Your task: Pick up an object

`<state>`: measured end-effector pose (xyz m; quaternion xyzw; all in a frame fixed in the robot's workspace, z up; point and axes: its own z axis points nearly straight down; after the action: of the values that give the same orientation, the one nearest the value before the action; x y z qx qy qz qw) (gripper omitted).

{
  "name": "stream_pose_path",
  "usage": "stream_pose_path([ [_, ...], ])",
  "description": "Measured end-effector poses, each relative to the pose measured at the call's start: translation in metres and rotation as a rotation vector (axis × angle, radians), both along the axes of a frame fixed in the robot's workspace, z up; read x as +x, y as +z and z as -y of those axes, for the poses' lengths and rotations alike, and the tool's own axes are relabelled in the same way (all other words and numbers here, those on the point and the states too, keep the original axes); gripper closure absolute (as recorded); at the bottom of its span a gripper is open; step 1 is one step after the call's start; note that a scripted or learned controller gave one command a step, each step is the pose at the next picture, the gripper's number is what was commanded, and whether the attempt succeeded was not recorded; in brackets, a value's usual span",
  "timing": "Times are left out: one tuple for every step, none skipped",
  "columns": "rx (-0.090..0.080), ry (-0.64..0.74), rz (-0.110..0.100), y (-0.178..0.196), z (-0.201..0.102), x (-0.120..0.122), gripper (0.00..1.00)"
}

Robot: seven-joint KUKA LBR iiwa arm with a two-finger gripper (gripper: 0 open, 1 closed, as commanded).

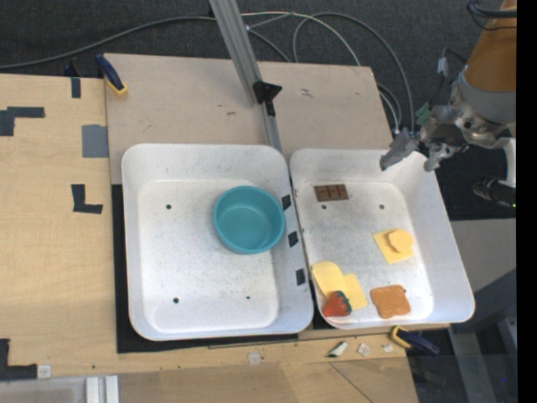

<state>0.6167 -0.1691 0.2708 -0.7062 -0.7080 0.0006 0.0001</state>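
Early in the pick, by the look of it: nothing lifted yet, approach not begun. Gripper (411,152) poised at the upper right of the frame, over the top right corner of the right bin (436,225), fingers spread apart with nothing between them. Candidates all down in that right bin: a small brown chocolate-like block (331,193) near its top left, a yellow cheese-like wedge (394,245) mid right, an orange-brown piece (390,300) at the lower right, and a yellow piece (337,282) with a red strawberry-like item (336,305) touching it at the lower left. Teal bowl (248,218) alone in the left bin (151,225), well apart from the gripper. Next move, probably: travel down-frame and inward, then descend over one target. Yellow wedge looks the easiest, with bare floor all round it. Red item and yellow piece crowd each other and sit close to the bin's left wall, so little finger room there. Orange-brown piece lies near the bottom rim. Slanted metal pole (243,53) crosses the upper middle, clear of that path.
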Motion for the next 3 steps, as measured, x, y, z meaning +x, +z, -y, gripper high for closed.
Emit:
stream_pose_path([
  [0.000,0.000,0.000,0.000,0.000,0.000,0.00],
  [0.001,-0.001,-0.007,-0.064,-0.001,-0.005,0.00],
  [0.001,-0.002,-0.007,-0.126,0.005,-0.006,0.00],
])
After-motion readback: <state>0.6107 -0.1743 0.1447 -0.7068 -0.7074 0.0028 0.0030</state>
